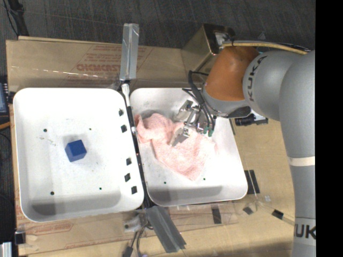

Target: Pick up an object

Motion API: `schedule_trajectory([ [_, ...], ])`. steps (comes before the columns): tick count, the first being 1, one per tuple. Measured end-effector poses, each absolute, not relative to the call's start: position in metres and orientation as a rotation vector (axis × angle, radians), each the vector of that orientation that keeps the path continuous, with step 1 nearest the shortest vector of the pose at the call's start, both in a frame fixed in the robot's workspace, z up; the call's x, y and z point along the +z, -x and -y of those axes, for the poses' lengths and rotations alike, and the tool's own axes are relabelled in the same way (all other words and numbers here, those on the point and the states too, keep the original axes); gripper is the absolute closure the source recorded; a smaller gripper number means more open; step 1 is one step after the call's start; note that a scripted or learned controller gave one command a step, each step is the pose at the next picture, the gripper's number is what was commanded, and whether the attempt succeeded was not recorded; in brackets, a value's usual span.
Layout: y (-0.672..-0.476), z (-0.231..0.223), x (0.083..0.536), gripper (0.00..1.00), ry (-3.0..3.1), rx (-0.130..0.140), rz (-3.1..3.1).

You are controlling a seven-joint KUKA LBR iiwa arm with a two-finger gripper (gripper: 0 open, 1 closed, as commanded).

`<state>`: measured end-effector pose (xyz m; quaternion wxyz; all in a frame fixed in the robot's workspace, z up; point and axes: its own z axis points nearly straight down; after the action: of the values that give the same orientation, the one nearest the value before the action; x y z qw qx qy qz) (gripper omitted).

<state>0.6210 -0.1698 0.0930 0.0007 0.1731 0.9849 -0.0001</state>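
— Pink cloth (179, 146)? 
— Crumpled in right bin (236, 170), directly under gripper (185, 128). 
— Fingers? 
— Spread apart, gripping nothing; tips just over the fabric. 
— Blue cube (75, 150)? 
— Far off, left bin (27, 143). 
— Progress? 
— Probably pre-grasp; closing and lifting remain.

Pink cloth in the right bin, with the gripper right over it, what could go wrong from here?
1. The pink cloth lies crumpled and limp, so the gripper may pinch only a loose fold that slips free.
2. It spreads toward the right bin wall beside the divider, so a lift could drag it over the rim.
3. The blue cube sits in the other bin, far from the gripper.
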Motion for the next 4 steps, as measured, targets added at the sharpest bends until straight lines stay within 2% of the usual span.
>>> schedule_trajectory([
  [1,-0.637,0.126,0.093,0.0,-0.839,0.0,-3.024],
  [2,-0.616,0.121,0.118,0.0,-0.981,-0.001,-2.986],
  [3,-0.648,0.126,0.093,0.0,-0.941,0.0,-2.996],
  [4,-0.646,0.111,0.092,0.0,-1.089,-0.002,-2.949],
])
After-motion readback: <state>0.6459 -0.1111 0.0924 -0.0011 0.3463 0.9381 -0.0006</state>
